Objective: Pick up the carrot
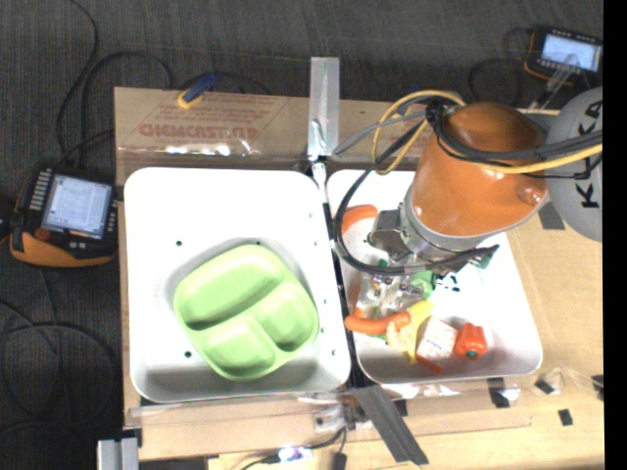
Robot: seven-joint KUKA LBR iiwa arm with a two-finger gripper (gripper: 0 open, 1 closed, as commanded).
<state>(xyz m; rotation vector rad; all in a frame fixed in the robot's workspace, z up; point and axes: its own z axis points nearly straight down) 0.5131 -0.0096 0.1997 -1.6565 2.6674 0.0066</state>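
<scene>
Two white bins side by side on the counter (549, 262), seen from above. In the left bin (147, 204), a green divided plate (247, 308), set slightly askew toward the near right corner. In the right bin (524, 336), a small heap of toy food crowded at the near left.

Carrot (377, 323) lying flat near the right bin's left wall, in its near half, pointing roughly left to right. Just beside its right end, a yellow piece (418, 315), touching or nearly so. Further right, a white-and-orange block (437, 340) and then a red-orange pepper (471, 341). Something green (422, 281) just behind the yellow piece. Another orange piece (359, 213) well apart, near the bin's far left corner, partly hidden by black cable.

Arm (475, 179) reaching in from the right, orange band over the far half of the right bin, wrist pointing down. Jaws low over the heap, just behind the carrot, close above it; contact not clear. Spread or pressed together: cannot tell, too blurred and cluttered. Nothing plainly pinched between them.

Outside the bins: a pendant (61, 213) with a lit screen on the floor at left, a cardboard sheet (211, 116) behind the left bin.
</scene>
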